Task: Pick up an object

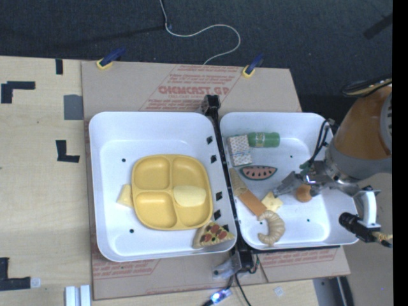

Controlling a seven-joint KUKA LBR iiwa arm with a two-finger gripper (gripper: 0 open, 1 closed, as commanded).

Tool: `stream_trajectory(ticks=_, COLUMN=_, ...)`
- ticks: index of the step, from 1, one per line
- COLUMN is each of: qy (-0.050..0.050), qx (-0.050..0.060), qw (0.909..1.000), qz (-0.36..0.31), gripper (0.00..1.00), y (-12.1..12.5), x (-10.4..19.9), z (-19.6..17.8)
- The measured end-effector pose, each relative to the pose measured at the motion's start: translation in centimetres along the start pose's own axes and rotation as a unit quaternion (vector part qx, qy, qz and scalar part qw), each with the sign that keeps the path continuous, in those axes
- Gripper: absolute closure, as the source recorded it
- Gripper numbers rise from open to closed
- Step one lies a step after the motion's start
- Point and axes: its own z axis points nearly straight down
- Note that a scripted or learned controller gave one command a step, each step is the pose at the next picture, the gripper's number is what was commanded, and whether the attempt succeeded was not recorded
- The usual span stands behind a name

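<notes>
My gripper [288, 185] hangs low over the right part of the right bin [290, 121], reaching in from the right. A small orange ball-like object [304, 194] lies just to its right, close beside it, and whether they touch is unclear. A yellow cheese piece [272, 202] sits just below and to the left of the gripper. A watermelon slice [259, 171] lies further left. Nothing visibly sits inside the gripper.
The right bin also holds a green cylinder [264, 139], a checkered packet [240, 150], an orange stick [251, 203] and a tan croissant [272, 228]. The left bin [108, 171] holds a yellow divided plate [171, 191], a yellow wedge [123, 196] and a pizza slice [213, 235].
</notes>
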Motion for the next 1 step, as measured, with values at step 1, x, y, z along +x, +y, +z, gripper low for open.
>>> stream_trajectory(ticks=1, qy=0.001, qx=0.000, qw=1.0000, qz=0.001, gripper=0.00, y=-0.83, x=-0.47, z=5.87)
